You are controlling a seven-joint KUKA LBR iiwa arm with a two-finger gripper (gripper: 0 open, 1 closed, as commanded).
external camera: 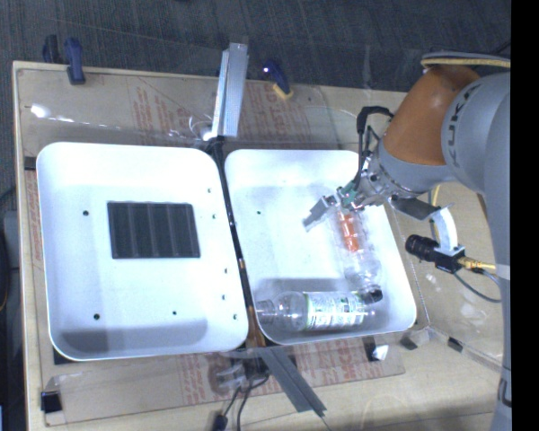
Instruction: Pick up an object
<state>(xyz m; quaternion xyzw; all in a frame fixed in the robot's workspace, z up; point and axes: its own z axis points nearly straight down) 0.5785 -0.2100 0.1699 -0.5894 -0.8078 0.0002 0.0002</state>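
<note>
**Robot arm over two white bins on a desk**

A pale wooden desk (117, 393) stood on dark grey carpet (359, 16). Two shallow white bins sat side by side. The left bin (63, 241) held a dark ribbed panel (153, 230). The right bin (278, 187) held two clear plastic bottles: one with an orange label (355, 241), another (314, 310) along the near wall. The gripper (328, 206) hovered by the orange-labelled bottle; whether it was spread or pinching could not be told.

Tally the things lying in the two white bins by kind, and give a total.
Clear plastic bottles: 2, one with a green-and-white label and one with an orange label, both in the right bin
Dark ribbed panel: 1, in the left bin
Total: 3
</note>
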